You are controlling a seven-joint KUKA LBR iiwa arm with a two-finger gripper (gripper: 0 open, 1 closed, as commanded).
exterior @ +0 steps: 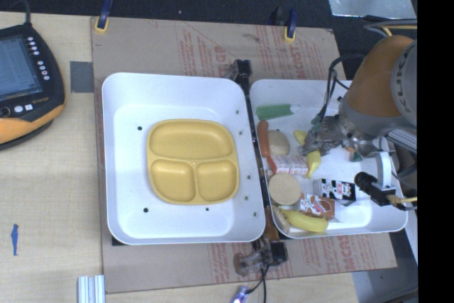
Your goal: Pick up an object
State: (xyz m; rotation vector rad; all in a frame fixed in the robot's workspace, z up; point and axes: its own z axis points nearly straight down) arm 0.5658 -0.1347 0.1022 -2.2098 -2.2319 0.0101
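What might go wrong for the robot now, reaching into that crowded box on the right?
The right bin is packed: a banana, a round cookie-like disc and a small packet lie touching, so the pincer could nudge neighbours or lift two things at once. Several items sit against the bin's left wall, such as the long orange piece, leaving little room to close around them. A slippery grab may simply come up with nothing.

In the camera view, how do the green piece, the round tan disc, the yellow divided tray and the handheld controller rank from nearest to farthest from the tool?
Tool, in the right bin:
1. Green piece, same bin, up and left of it.
2. Round tan disc, same bin, lower left.
3. Yellow divided tray, in the left bin.
4. Handheld controller, on the bench's far left.
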